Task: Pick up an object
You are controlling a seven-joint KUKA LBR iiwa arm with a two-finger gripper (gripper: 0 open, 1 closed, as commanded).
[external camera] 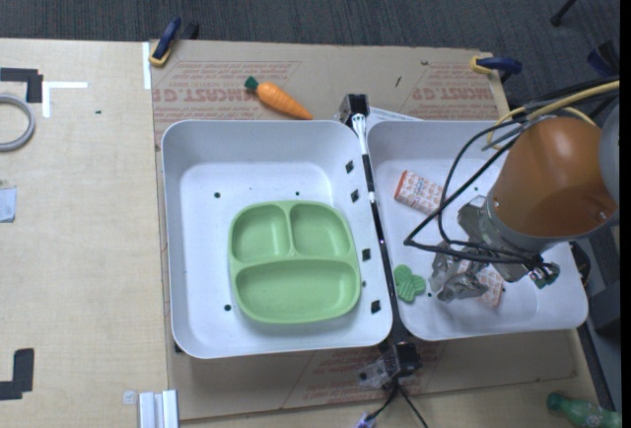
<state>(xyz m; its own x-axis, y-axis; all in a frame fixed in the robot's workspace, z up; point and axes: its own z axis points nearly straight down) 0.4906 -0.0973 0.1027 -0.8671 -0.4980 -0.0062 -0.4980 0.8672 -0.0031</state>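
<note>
down in the right bin (pixel 552 318), the gripper (pixel 455 284), grip unclear, hovers among one green piece (pixel 408 283) and two packets (pixel 417 190).

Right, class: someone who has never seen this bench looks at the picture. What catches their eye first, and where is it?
Probably the arm with its big orange band, reaching down into the right bin near that bin's front edge. Next comes the green divided plate lying in the middle of the left bin. A toy carrot lies on the cardboard behind the left bin, outside both.
</note>
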